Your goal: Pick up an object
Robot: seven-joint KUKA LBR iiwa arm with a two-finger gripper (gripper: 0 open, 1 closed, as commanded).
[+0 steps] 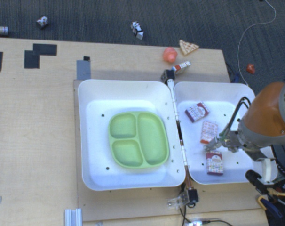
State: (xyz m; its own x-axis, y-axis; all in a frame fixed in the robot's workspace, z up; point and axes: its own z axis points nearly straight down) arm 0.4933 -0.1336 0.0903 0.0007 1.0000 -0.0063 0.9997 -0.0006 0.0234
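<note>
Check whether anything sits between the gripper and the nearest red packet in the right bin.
Nothing visible does. The gripper hangs over the right bin, between two red packets: one just above it in the view, another just below. The third packet lies farther off.

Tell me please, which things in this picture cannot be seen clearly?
- gripper: small and blurred in the camera view; finger state unclear.
- Print on the three red-and-white packets, e.g.: too small to read.
- Right bin's far right side: hidden under the arm.
</note>
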